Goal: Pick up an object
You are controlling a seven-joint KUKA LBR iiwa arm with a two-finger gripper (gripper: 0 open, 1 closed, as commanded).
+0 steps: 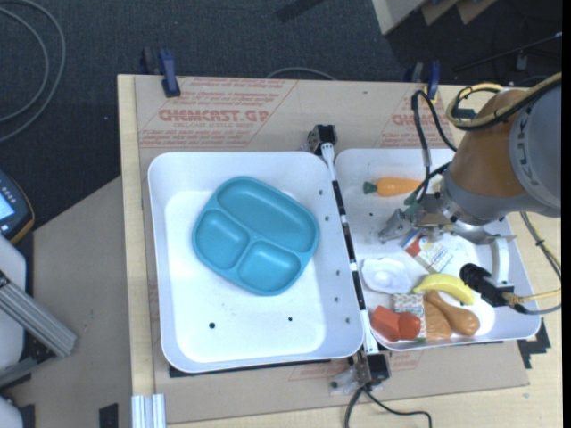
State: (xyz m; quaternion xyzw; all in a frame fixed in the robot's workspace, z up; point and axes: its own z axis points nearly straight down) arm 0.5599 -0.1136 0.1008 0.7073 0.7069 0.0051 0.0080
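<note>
My gripper [398, 233] hangs low over the middle of the right bin [357, 169], its grey fingers open with nothing between them. Behind it, near the bin's far wall, lies an orange carrot [393, 186]. A small red and white packet [432, 255] sits just right of the fingertips. In front of the gripper lies a white lump [384, 275]. Further forward are a yellow banana [443, 285], a brown drumstick [451, 316], a small patterned box [409, 303] and a red piece [394, 325].
The left bin [169, 239] holds a blue divided plate [256, 234]. A black rail [343, 230] with clamps runs between the two bins. The arm's grey and orange body [500, 163] covers the right bin's far right part.
</note>
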